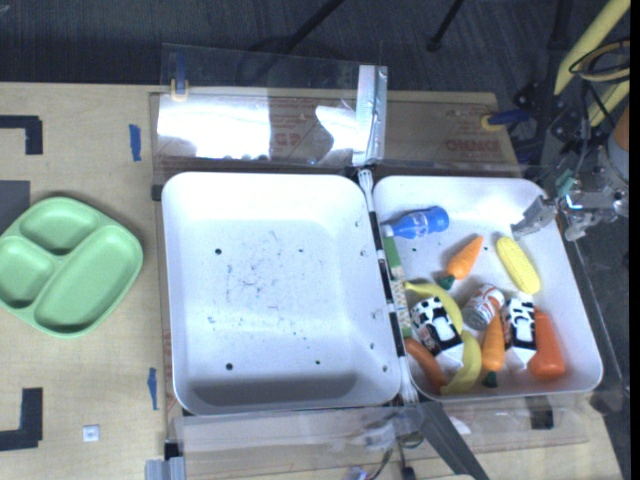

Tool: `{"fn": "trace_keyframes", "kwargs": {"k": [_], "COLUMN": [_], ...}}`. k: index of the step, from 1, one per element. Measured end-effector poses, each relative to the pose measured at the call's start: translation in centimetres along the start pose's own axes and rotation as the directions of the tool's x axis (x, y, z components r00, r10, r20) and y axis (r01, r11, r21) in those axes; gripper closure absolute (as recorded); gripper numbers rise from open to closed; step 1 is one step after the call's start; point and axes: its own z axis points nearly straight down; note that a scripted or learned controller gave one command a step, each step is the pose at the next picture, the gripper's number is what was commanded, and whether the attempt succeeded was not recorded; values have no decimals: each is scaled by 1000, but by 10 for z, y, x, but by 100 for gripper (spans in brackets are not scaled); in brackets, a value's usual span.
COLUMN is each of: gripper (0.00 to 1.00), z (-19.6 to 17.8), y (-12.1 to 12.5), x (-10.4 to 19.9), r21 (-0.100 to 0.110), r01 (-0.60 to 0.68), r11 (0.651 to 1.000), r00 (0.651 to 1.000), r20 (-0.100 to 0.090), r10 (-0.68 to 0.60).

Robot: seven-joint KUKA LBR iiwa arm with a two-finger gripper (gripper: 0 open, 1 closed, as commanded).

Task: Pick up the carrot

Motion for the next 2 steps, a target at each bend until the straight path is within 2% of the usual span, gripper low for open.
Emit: {"fn": "trace_keyframes", "kwargs": {"k": [1,2], "gripper": [0,0], "z": [52,-8], "y": [-13,-33], "x": [66,65], "r21": [1,-3], "r01": [176,279], "r11": [984,960], "r00": [984,960], "r20": [-1,2], "r10": [-176,-279]}}
